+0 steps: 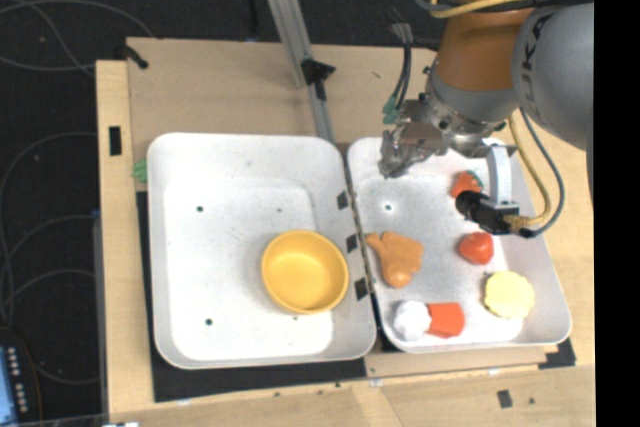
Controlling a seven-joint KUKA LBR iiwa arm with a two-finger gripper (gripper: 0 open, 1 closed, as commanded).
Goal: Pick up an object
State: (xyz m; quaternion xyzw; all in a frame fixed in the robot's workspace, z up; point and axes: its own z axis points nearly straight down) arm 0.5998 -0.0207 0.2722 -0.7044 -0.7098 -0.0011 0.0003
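Note:
My gripper (397, 155) hangs over the far left corner of the right bin (425, 195), with nothing visible between its fingers. In that bin lie a tan pear-shaped object (396, 256), a red tomato-like ball (476, 247), a pale yellow round piece (508, 295), an orange block (446, 318), a white lump (410, 317) and a small red-orange piece (465, 184) partly behind the arm. A yellow bowl (304, 271) sits in the left bin (210, 215). The tan object lies about a hand's width nearer the camera than the gripper.
A grey metal post (290, 20) slants up from the gap between the bins at the back. Yellow and black cables (535, 185) loop off the wrist over the right bin's far side. The bench edge (115, 215) runs along the left.

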